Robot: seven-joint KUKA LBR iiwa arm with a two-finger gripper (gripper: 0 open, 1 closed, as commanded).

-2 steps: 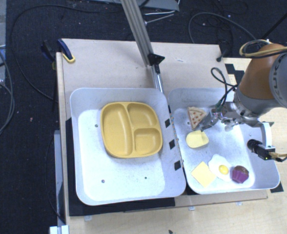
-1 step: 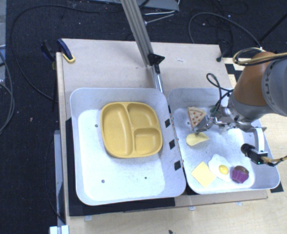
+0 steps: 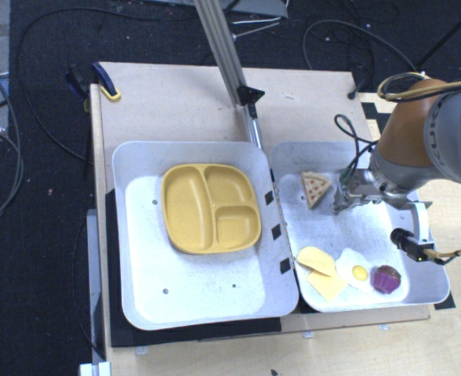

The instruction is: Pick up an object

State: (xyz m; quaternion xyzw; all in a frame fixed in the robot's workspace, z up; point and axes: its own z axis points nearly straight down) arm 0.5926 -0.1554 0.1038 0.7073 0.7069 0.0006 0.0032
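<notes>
My arm (image 3: pixel 430 135) reaches into the right bin (image 3: pixel 426 292) with my pincer (image 3: pixel 343 202) low over its floor, and the pizza slice (image 3: pixel 315 188), my likeliest pick, lies just to the pincer's left, point toward the bin's near side. Whether my pincer is apart or together I cannot tell; the wrist hides it

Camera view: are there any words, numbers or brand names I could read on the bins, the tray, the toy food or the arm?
None can be read.
The yellow tray, both white bins and the arm show no print.
The dots on the pizza slice are a pattern, not letters.
</notes>
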